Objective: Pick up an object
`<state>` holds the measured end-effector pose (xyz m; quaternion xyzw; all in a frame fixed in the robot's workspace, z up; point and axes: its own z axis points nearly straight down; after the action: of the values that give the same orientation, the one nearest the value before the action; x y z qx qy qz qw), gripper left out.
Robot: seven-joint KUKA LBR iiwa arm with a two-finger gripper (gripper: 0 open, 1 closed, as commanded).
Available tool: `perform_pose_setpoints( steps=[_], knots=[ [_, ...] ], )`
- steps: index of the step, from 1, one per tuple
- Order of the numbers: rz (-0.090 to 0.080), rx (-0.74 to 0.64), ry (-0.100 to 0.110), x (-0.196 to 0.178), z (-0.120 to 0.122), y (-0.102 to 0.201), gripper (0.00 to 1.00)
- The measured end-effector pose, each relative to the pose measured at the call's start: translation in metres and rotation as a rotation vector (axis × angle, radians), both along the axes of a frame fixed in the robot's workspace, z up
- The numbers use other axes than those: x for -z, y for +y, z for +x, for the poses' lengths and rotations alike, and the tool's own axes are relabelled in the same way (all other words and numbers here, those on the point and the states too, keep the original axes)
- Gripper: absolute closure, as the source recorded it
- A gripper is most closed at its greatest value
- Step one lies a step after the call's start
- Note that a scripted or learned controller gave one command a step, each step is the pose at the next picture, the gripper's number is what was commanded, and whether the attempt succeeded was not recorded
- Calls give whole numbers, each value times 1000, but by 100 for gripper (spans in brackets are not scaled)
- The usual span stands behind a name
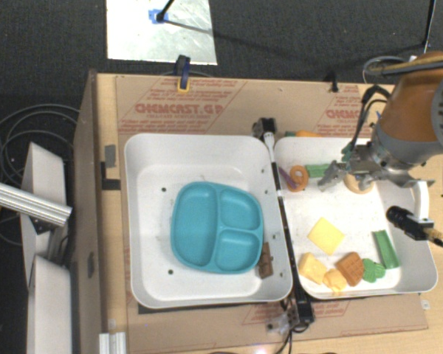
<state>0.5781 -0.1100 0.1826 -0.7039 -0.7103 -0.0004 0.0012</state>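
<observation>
My gripper (340, 174) hangs over the back of the right bin (421, 271), reaching in from the right under the grey arm with its orange band. Just left of it lie a green piece (317, 170) and an orange ring (299, 177). A pale round piece (359, 184) sits directly under the gripper's right side. Nearer the front lie a yellow block (325, 235), a yellow lump (313, 267), a brown waffle-like piece (349, 267), a green broccoli-like piece (373, 271) and a green stick (385, 248).
The left bin (144, 198) holds a teal divided plate (215, 227). A small brown piece (266, 260) lies at that bin's right edge by the divider. A black camera-like part (407, 222) juts over the right bin's right side.
</observation>
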Motion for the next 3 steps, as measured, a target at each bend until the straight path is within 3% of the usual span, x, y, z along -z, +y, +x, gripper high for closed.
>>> perform_pose_setpoints(
  steps=[1, 2, 3],
  knots=[
    [0, 11, 9, 97, -51, -13, 0],
    [-4, 1, -12, 97, 48, -10, 0],
    [-1, 11, 4, 99, -28, -20, 0]
  ],
)
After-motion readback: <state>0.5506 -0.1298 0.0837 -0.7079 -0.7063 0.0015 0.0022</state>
